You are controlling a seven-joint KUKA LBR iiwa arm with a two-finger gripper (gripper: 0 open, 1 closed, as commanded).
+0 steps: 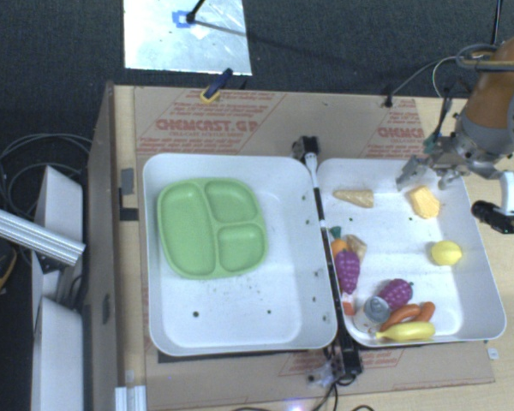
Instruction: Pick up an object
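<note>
Gripper [434, 175]: over right bin's [490, 298] far edge, finger state can't tell.
Cheese wedge [424, 202]: just below it.
Lemon [445, 253]: open floor around.

A green divided plate [212, 227] lies in the left white bin [283, 315].

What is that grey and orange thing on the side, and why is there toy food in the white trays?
That is a robot arm, seen by a camera looking down from above. Its job is to pick something up. At its end is a gripper, hanging over the right bin, just above a yellow cheese block. It holds nothing. That bin also has a pale wedge, a lemon, purple grapes, a banana and more toy food. The left bin holds a green divided plate.
</note>
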